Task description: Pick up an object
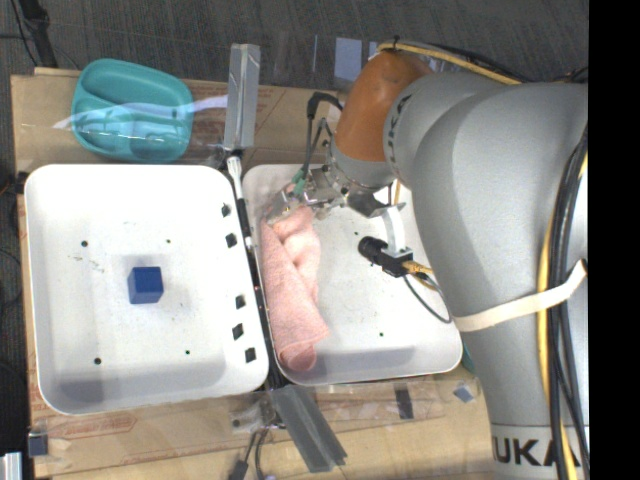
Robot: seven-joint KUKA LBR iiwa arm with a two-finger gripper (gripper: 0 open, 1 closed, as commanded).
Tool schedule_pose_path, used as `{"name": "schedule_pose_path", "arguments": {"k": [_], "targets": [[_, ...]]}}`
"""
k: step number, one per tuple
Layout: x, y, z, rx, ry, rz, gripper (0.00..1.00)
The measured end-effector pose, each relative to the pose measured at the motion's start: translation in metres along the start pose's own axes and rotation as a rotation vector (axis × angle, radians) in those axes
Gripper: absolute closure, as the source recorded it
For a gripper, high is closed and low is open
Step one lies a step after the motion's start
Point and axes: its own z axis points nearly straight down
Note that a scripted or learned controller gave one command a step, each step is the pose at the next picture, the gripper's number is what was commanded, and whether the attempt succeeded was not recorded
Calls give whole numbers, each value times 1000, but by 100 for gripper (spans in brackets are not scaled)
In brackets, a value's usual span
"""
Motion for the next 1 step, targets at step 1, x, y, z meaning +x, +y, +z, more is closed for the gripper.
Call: {"name": "schedule_pose_path", "arguments": {"k": [1], "targets": [[0,0,0,0,0,0,0]]}}
